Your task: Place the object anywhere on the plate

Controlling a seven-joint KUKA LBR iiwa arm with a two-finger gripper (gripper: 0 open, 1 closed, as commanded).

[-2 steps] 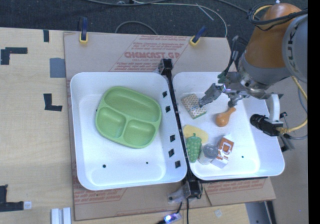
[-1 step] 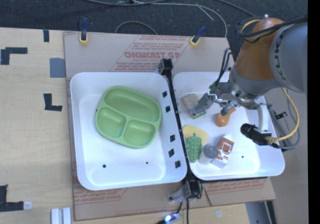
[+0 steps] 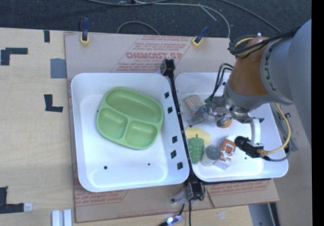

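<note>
Plate (image 3: 130,118): one, light green, three compartments, lying flat in the left bin (image 3: 86,169), toward that bin's upper middle, nothing on it.

Camera view, counted:
- Bins: two, white, shallow, side by side; left bin holds the plate alone; right bin (image 3: 273,169) holds the loose objects.
- Loose objects in the right bin, five made out: one beige textured square piece (image 3: 193,101) near the divider at the upper left of the bin; one yellow flat item (image 3: 198,133) below it; one green ridged item (image 3: 196,147) touching the yellow item's lower edge, against the divider; one grey item (image 3: 212,153) just right of the green one; one orange-and-white small packet (image 3: 227,149) just right of the grey item.
- Arm: one, grey with orange band, entering from the right over the right bin.
- Gripper (image 3: 199,115): one, low over the right bin, between the beige piece and the yellow item; whether the fingers are spread or pressed together cannot be told, and no object can be seen between them.

Relation: plate lies left of the gripper, across the divider (image 3: 174,119), well apart. Nearest objects to the gripper are the beige piece just above and the yellow item just below.
</note>
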